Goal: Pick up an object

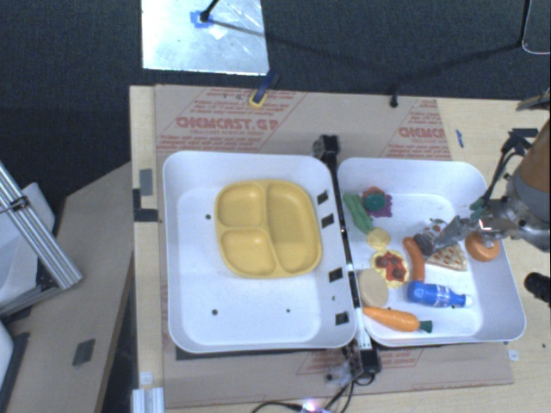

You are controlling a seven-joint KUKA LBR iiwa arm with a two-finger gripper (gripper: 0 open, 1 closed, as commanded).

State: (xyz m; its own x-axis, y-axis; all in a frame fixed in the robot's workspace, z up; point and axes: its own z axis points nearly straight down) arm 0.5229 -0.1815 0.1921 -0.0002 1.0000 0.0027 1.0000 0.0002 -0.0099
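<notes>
The right bin [456, 183] holds several toy foods. My gripper [434, 233] reaches in from the right and hovers low over the bin's middle. Its tip is just above the orange sausage [415, 258] and the left corner of a tan triangular slice [451, 257]. An orange round fruit [483, 246] lies right beside the wrist. In front of it lie a blue bottle [436, 296] and a carrot [393, 318]. To the left are a small pizza piece [390, 266], a yellow lump [380, 238], a green pickle [357, 212] and a purple-green piece [375, 201].
The left bin [194, 317] carries a yellow divided plate [265, 228]. A beige round cookie [374, 290] sits near the divider between the bins [342, 248]. The arm body [529, 205] stands over the right bin's right wall. A metal sheet [204, 22] lies beyond the bench.
</notes>
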